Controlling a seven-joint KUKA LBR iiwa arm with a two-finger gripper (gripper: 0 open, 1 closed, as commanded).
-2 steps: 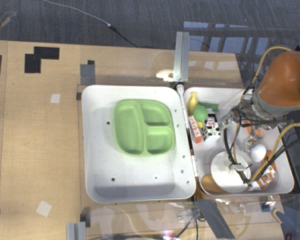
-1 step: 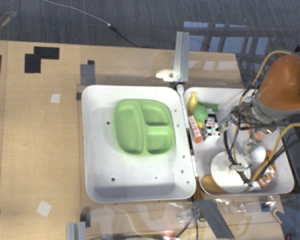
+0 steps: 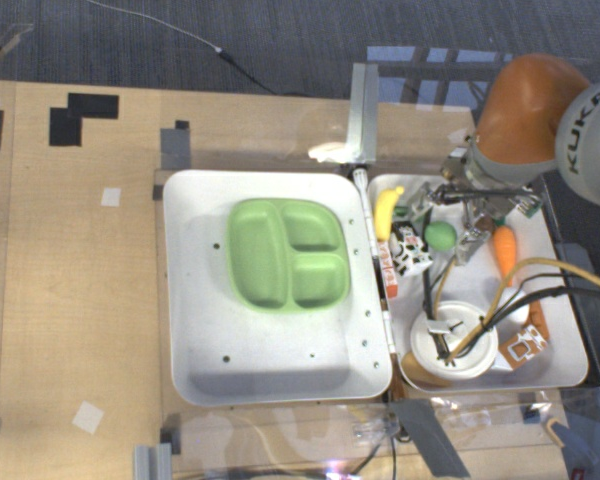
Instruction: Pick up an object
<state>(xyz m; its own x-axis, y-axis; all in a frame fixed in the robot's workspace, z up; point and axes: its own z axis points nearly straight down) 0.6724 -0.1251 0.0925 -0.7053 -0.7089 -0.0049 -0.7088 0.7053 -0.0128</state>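
Left bin (image 3: 195,298): smooth white plastic; glossy green three-compartment tray (image 3: 287,253) at centre.
Right bin (image 3: 570,363): yellow banana-shaped toy (image 3: 386,211) at 10 o'clock, green ball (image 3: 440,235), orange carrot-shaped toy (image 3: 505,251), white round bowl (image 3: 454,341) at 6.
Gripper (image 3: 458,258): cables clutter it; grip state unclear.

Left bin (image 3: 195,298): we see it holding a green tray (image 3: 286,254) with three compartments, lying flat near the middle.
Bench (image 3: 70,298): we note light wood with black squares (image 3: 80,116) at the far left corner and small pale patches.
Divider (image 3: 364,113): we see a grey metal upright at the far edge between the bins.
Floor (image 3: 230,18): dark carpet crossed by a thin cable (image 3: 130,10).
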